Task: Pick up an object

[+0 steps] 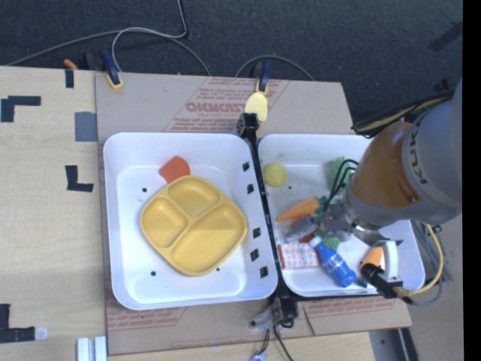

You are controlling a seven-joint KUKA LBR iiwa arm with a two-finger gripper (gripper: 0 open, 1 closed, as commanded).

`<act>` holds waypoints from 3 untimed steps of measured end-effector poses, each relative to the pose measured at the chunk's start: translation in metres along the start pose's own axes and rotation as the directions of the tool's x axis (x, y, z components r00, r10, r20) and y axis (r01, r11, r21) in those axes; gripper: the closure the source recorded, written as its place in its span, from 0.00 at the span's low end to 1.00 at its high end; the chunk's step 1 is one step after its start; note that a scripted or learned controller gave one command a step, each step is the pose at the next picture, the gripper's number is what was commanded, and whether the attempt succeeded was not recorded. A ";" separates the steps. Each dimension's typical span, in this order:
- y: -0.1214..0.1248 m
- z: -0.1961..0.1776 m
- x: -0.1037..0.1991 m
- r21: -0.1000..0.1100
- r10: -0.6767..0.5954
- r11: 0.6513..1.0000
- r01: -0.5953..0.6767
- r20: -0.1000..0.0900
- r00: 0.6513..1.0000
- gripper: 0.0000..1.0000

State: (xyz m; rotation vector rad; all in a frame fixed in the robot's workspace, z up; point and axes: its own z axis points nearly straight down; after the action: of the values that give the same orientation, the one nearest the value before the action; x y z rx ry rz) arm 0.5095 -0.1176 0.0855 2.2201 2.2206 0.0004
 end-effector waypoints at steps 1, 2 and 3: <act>0.079 -0.083 -0.004 -0.001 -0.001 1.000 0.001 0.000 1.000 0.00; 0.043 0.000 -0.002 0.002 -0.001 1.000 0.001 -0.001 1.000 0.00; 0.112 0.001 0.019 0.000 -0.002 1.000 0.002 0.001 1.000 0.00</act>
State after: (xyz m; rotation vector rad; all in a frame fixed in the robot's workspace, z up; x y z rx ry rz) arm 0.6219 -0.0983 0.0847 2.2182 2.2220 -0.0006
